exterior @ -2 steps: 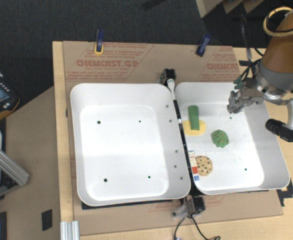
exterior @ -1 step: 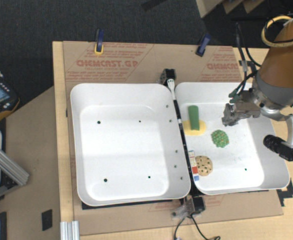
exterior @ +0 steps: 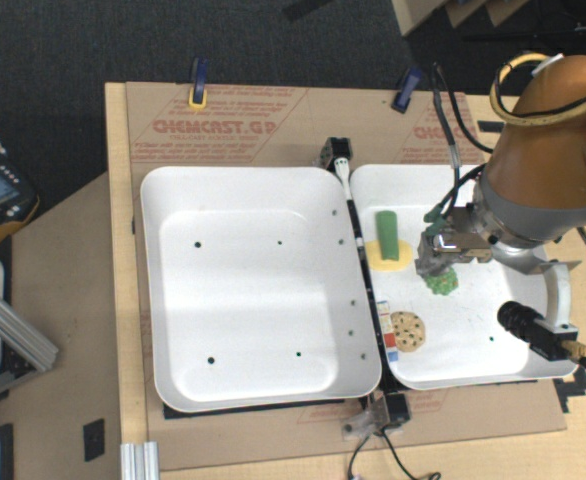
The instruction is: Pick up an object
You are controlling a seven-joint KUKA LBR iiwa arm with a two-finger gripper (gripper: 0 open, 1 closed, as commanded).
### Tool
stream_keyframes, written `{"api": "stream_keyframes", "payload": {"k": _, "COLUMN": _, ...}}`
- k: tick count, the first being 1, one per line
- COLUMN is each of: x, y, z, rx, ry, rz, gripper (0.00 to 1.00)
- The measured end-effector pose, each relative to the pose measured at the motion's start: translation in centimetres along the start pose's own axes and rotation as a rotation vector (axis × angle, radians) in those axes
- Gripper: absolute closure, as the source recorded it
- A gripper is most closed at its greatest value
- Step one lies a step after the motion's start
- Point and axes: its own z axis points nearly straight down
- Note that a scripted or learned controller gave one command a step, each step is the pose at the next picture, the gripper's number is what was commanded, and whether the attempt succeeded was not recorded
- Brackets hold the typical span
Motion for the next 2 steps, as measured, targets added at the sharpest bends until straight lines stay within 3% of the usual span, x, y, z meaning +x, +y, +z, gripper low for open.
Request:
{"api": "stream_keyframes", "payload": {"k": 1, "x": 4.8, "y": -1.1, "z": -7.7, "rx": -0.012, "ry": -0.002, "rz": -0.001, "gripper": 1.00}}
{"api": "stream_keyframes", "payload": {"k": 2, "x": 12.6, "y": 0.8, "z": -12.7, "rx": -0.012, "ry": -0.001, "rz": -0.003, "gripper": 1.00}}
